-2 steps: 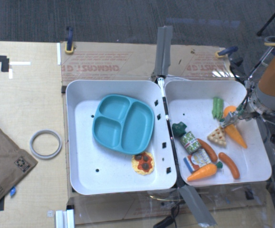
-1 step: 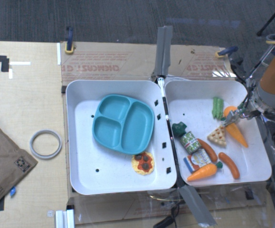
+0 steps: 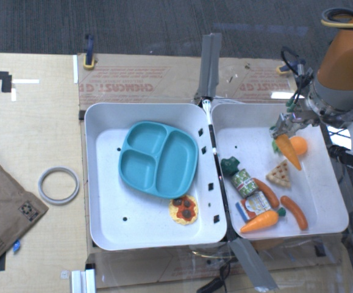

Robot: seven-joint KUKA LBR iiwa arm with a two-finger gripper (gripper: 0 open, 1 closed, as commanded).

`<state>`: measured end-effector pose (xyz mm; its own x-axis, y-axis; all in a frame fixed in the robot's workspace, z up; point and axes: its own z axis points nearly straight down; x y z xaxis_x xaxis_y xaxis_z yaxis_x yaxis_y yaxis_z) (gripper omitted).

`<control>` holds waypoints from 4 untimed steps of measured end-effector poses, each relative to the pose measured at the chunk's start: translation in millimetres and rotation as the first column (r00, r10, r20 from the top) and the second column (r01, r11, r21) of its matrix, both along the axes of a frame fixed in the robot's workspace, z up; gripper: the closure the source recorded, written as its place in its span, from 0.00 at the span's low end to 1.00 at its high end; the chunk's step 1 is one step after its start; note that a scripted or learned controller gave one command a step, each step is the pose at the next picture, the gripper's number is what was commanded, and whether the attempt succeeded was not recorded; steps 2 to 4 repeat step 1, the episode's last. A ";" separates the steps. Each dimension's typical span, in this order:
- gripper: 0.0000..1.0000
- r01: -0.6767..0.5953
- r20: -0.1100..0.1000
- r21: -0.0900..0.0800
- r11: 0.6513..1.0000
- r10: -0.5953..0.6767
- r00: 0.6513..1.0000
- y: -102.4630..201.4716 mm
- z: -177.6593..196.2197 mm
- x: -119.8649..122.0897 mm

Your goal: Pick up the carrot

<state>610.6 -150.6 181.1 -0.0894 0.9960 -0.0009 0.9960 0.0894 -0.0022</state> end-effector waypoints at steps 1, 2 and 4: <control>1.00 0.242 -0.001 -0.002 0.970 -0.242 0.970 -24.4 4.0 30.5; 1.00 0.242 -0.001 -0.002 0.970 -0.242 0.970 -24.4 4.0 30.5; 1.00 0.242 -0.001 -0.002 0.970 -0.242 0.970 -24.4 4.0 30.5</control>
